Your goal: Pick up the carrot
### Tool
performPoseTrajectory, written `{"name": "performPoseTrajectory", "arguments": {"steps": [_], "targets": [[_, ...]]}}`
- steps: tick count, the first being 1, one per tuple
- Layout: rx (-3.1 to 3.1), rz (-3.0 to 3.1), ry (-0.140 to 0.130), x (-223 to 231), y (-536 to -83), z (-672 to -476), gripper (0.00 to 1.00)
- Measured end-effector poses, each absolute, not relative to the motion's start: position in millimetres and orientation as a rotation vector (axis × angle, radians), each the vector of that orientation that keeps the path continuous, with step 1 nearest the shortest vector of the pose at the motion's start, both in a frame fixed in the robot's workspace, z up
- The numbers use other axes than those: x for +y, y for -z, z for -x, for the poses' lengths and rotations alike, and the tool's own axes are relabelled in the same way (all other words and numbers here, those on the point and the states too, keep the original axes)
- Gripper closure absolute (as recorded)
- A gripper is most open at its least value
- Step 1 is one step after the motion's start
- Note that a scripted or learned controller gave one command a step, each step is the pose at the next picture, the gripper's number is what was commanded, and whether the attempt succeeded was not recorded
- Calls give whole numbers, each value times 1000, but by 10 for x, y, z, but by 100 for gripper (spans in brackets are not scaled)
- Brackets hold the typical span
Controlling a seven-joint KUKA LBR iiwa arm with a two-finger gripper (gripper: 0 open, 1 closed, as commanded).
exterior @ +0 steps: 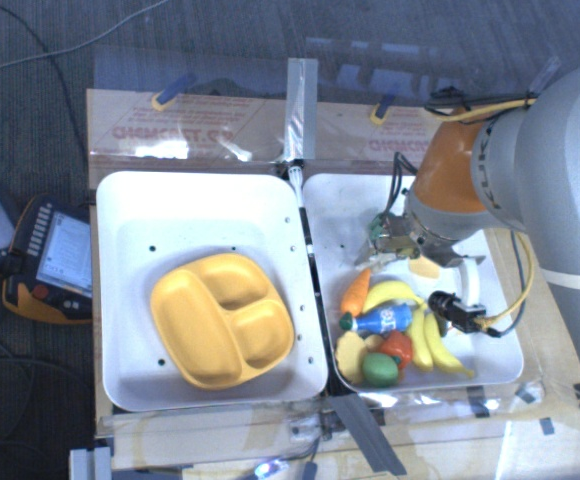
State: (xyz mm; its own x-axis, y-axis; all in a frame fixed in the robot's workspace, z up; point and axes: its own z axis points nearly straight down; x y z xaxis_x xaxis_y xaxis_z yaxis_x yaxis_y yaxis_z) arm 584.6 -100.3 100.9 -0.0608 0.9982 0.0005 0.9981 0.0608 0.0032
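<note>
In the right bin (500, 368), gripper (382, 240) just above the carrot (356, 290), finger spread indiscernible.

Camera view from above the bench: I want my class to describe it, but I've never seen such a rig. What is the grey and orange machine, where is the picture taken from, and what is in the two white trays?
The picture comes from one fixed camera above the bench, looking down at a slant. The grey machine with the orange band is a robot arm reaching in from the right. Its gripper, the part that grasps, sits over the right bin, just above the carrot; whether it holds anything cannot be told.

The right bin holds toy food: the orange carrot, bananas, a blue bottle, something red and something green. The left bin holds a yellow divided plate. A handheld control unit lies on the floor at the left.
</note>
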Motion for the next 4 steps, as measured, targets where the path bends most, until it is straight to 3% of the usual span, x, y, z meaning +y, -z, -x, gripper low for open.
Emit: {"name": "performPoseTrajectory", "arguments": {"steps": [1, 2, 3, 4], "targets": [[2098, -2339, 6, -516, -1824, -5921, 100], [2097, -2340, 7, -520, -1824, -5920, 0], [2097, -2340, 7, -520, -1823, -5920, 0], [2024, -2402, 1, -935, -946, -5489, 0]]}}
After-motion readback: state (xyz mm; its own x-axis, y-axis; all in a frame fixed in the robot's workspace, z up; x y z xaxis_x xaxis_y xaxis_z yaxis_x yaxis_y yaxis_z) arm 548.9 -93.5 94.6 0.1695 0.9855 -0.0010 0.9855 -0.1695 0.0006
